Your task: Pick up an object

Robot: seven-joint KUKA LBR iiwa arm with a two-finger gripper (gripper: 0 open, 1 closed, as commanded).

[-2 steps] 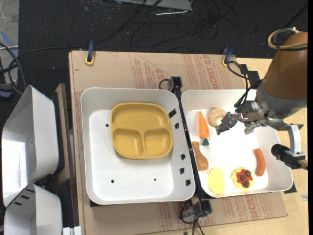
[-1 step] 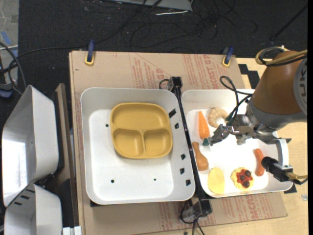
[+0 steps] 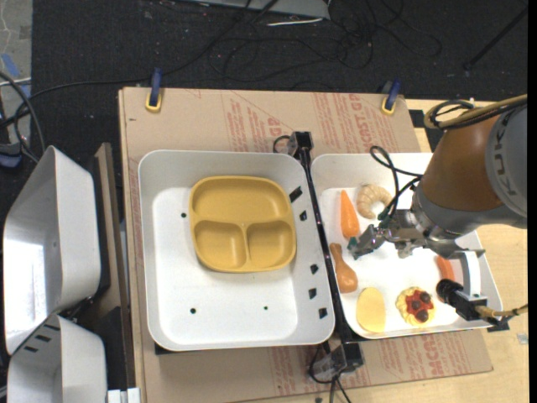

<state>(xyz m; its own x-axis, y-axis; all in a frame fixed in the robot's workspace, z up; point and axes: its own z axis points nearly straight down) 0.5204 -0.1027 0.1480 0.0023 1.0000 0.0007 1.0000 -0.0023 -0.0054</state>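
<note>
Hovering low in the right bin (image 3: 470,168) | gripper (image 3: 367,243) fingers narrowly parted, nothing between them | carrot (image 3: 349,214) lay just up-left of the tips, long axis running up-down (nearest object, likely target).

A robotics lab: clamped cardboard bench (image 3: 252,112), loose cables (image 3: 252,40) (black floor), twin white bins (image 3: 159,250).
</note>
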